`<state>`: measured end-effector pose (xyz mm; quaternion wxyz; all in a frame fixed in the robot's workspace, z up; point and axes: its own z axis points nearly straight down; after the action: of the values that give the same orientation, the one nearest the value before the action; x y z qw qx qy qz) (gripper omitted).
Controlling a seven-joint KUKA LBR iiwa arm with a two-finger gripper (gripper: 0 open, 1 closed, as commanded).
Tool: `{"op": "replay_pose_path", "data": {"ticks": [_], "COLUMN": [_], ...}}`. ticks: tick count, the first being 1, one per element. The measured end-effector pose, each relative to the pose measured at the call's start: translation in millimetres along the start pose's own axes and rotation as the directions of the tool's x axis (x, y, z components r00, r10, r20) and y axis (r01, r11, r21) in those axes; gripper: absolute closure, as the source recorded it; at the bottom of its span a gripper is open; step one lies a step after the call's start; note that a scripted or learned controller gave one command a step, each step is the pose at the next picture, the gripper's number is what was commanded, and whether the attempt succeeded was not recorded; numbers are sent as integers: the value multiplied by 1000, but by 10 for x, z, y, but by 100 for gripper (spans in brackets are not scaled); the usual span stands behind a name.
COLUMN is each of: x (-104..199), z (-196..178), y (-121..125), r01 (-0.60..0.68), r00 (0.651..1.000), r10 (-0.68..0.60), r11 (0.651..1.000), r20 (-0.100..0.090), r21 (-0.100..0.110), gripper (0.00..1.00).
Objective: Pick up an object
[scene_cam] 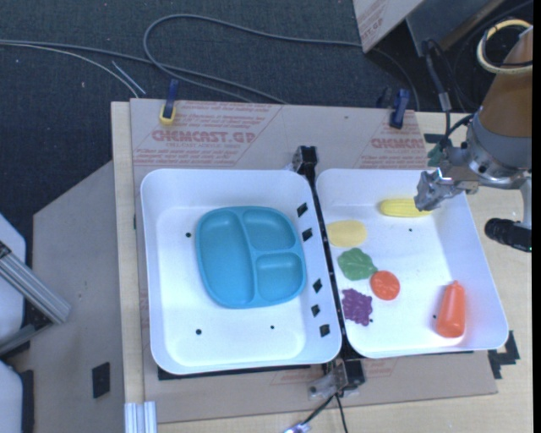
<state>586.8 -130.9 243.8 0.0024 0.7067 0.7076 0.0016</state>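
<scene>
Dark grey carpet (pixel 68 76) covers the floor around the desk (pixel 228 127), whose top is a brown cardboard sheet printed with red lettering. Two clamps, one yellow-and-blue (pixel 170 106) and one blue (pixel 398 108), pin its far edge. Thin grey cables (pixel 194 63) loop over the carpet. A cardboard box (pixel 385 19) sits at the top.

Even, bright overhead light, white bins (pixel 169 330) near blown out with soft faint shadows along their rims, dark floor (pixel 68 101) underexposed, overall slightly soft and low-res, arm (pixel 507 110) at right edge blurry.
</scene>
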Motion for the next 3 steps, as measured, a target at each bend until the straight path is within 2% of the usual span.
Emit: {"op": "replay_pose_path", "data": {"ticks": [1,2,3], "x": [511,1018,1566], "z": [139,250,282], "y": [-98,-183,-385], "r01": [3,4,5], "r00": [1000,1000,1000], "r10": [-3,-4,-4], "r11": [1000,1000,1000], "r20": [-3,-4,-5], "r21": [9,9,10], "gripper": [100,100,100]}}
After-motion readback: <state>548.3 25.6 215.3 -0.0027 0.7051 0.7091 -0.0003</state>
